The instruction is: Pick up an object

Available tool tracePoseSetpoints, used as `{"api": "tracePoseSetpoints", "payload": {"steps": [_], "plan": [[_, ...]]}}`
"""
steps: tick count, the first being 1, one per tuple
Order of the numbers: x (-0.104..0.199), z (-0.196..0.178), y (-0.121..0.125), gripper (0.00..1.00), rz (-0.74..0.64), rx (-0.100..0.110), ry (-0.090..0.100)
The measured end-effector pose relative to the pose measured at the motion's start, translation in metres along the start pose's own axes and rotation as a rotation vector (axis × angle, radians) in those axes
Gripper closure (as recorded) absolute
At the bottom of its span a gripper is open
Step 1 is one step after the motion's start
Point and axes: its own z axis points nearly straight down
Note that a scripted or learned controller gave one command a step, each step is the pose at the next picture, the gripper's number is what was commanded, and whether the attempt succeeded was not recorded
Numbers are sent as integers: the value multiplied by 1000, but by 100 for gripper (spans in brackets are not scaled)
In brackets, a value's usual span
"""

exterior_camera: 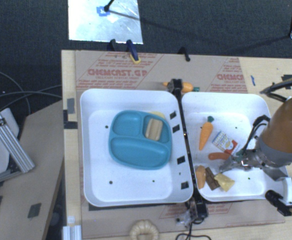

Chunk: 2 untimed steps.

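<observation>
Several small items crowd the right bin where your end effector (229,165) is working

You have the end effector low in the right bin (258,104), its tip beside a red strip (219,156) and just above a yellow wedge (225,182) and a brown block (212,179); whether it is open or gripping anything, you cannot tell. A carrot (205,135) and a printed packet (223,142) lie near. Risk as I judge it: with pieces so close, closing could nudge neighbours, pinch two, or slip off a thin edge and lift nothing
</observation>
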Motion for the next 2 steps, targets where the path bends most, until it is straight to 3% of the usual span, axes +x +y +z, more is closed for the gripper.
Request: {"api": "tracePoseSetpoints", "payload": {"steps": [1,2], "plan": [[-1,-12,1,100,1,-5,-3],[-2,-75,-1,100,-2,-7,-3]]}}
